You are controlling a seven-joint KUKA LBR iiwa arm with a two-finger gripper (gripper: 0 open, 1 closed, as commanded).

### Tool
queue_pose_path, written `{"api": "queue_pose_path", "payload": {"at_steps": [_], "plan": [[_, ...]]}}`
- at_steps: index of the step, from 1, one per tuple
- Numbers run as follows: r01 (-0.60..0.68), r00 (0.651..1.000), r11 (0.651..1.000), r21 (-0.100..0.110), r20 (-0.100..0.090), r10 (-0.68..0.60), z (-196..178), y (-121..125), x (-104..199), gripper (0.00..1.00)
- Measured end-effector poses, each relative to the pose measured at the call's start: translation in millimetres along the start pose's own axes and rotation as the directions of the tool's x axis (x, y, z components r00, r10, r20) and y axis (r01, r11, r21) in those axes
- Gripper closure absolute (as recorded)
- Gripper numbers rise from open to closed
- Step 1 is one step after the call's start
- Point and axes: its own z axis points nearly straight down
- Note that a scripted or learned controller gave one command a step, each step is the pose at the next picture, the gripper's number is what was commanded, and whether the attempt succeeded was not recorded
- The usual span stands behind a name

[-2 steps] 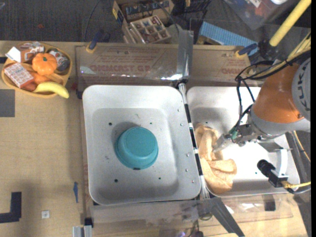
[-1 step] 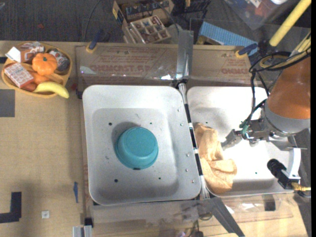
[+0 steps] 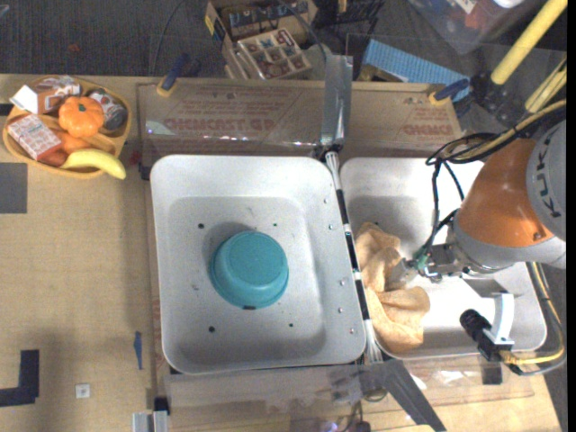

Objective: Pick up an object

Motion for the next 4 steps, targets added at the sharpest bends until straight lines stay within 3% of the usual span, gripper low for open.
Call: {"api": "queue_pose_path", "payload": {"at_steps": [1, 2, 3, 4], "plan": [[0.179, 0.984, 0.984, -0.001, 0.003, -0.179, 0.2, 63.3, -10.1, 0.0], [0.178, 0.984, 0.984, -0.007, 0.003, -0.178, -11.5, 65.3, -9.7, 1.0], [0.211, 0.977, 0.977, 0.013, -0.003, -0.211, -92.0, 76.4, 9.4, 1.0], [0.387, 0.922, 0.922, 0.011, -0.003, -0.387, -127.1, 162.2, 17.2, 1.0]]}}
